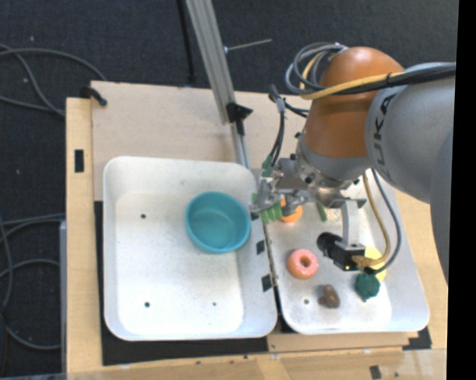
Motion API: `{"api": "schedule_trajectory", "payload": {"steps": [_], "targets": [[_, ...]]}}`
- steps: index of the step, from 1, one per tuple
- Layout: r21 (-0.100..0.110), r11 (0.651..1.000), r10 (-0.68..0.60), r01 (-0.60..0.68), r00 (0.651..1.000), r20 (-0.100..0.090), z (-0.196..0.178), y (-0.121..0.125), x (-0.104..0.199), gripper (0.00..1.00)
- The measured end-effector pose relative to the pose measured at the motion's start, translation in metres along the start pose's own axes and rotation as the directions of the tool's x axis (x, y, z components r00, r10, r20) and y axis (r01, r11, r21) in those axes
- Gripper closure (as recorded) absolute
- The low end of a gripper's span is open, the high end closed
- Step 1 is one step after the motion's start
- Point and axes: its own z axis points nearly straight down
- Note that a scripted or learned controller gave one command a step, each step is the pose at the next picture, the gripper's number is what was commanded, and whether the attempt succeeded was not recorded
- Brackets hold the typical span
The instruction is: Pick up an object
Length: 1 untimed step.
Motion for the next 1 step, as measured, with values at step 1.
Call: {"api": "schedule_trajectory", "payload": {"steps": [1], "targets": [[0.002, 1.0, 0.002, -0.002, 1.0, 0.001, 0.01, -0.0022, 0.0542, 1.0]]}}
